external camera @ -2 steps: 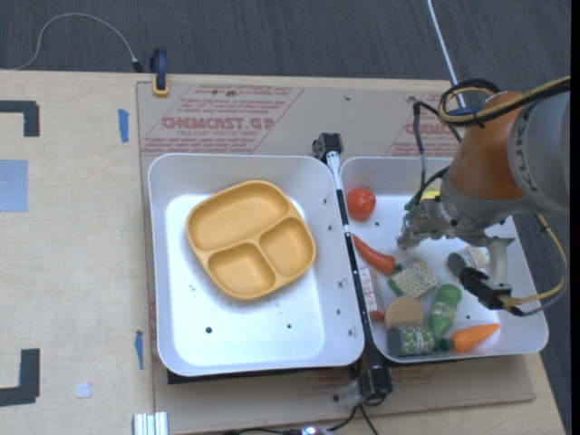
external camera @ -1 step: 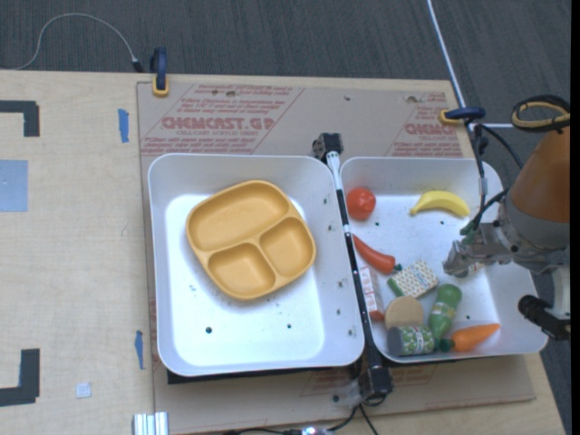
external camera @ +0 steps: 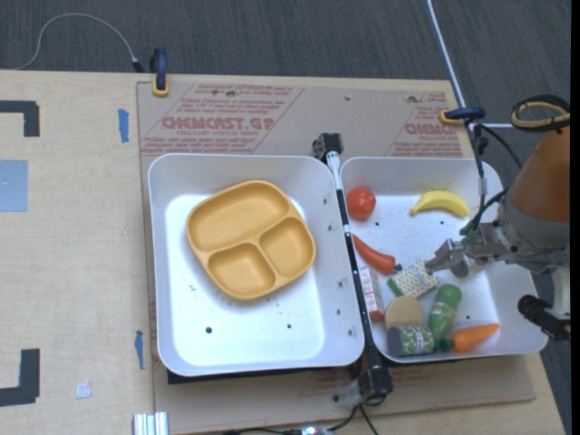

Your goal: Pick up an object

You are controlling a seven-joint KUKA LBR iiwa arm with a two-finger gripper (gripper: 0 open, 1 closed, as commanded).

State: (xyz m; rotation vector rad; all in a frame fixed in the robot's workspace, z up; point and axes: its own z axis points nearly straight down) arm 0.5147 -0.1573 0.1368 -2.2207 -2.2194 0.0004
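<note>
The right bin (external camera: 399, 178) holds several toy foods: a red tomato (external camera: 361, 202), a yellow banana (external camera: 439, 203), a red chilli pepper (external camera: 374, 255), a patterned cracker-like piece (external camera: 415, 280), a tan bread piece (external camera: 404, 313), a green bottle (external camera: 442, 308), a green can (external camera: 412, 340) and an orange carrot (external camera: 473, 336). My gripper (external camera: 446, 259) reaches in from the right and hangs low over the middle of the bin, just right of the patterned piece and above the green bottle. Nothing shows between its fingers.
The left bin (external camera: 172, 270) bears a yellow three-compartment plate (external camera: 250, 238). A black divider clamp (external camera: 328, 144) sits between the bins. The arm's orange band (external camera: 548, 184) and cables stand over the right bin's right edge. Blue clamps hold the cardboard sheet's far edge.
</note>
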